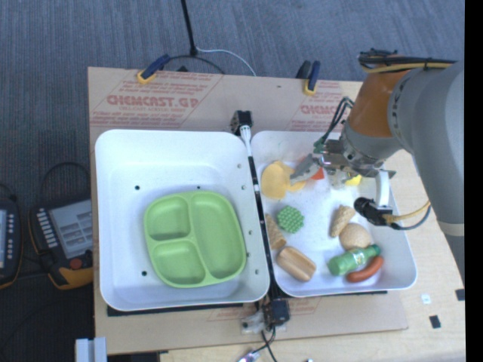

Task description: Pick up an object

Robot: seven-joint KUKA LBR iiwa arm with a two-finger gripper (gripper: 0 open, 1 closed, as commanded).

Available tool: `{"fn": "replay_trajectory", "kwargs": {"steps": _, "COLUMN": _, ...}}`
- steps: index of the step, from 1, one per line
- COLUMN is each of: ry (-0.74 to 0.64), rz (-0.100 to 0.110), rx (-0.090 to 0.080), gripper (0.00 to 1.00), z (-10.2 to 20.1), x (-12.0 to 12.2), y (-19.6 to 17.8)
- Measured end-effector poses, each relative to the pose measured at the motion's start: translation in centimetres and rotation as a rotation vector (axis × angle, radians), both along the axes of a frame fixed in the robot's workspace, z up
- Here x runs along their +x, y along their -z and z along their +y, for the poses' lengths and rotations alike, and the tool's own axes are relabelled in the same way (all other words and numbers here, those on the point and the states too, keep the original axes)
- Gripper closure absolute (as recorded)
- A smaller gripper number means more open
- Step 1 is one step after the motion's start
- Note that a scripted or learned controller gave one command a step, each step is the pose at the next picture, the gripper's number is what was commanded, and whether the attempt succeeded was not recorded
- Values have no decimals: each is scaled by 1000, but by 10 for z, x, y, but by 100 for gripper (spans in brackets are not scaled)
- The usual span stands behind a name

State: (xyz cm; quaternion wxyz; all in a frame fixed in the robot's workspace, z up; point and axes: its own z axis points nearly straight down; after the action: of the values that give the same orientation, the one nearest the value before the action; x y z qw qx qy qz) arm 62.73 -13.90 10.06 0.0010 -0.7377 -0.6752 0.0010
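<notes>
1. The arm reaches in from the right, and its tool (pixel 317 168) is low in the far part of the right bin (pixel 404 277). From here I cannot tell how the tool is set, as its tip is lost among dark metal and coloured bits.
2. Just left of the tool lies a yellow toy food piece (pixel 275 178), touching the bin's left wall; I judge it the likeliest target.
3. It looks like hollow plastic: light, stiff and smooth, so likely to skid away. I would take it across its narrower width.
4. Nearer lie a green knobbly ball (pixel 290 219), a hot dog bun (pixel 296 263), a bread roll (pixel 355 237), a green bottle (pixel 352 261) and a red sausage (pixel 364 271).
5. The left bin (pixel 121 172) holds a green divided plate (pixel 195 238), well apart from the tool.
</notes>
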Motion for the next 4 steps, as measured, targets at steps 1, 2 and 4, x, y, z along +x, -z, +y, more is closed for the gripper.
{"fn": "replay_trajectory", "kwargs": {"steps": 1, "ry": 96, "rz": -12, "rx": -3, "gripper": 0, "z": 30, "x": 14, "y": 10}}
{"fn": "replay_trajectory", "kwargs": {"steps": 2, "ry": -4, "rz": -13, "rx": 3, "gripper": 0, "z": -20, "x": 18, "y": 10}}
{"fn": "replay_trajectory", "kwargs": {"steps": 4, "ry": 186, "rz": -1, "rx": -1, "gripper": 0, "z": -33, "x": -73, "y": -15}}
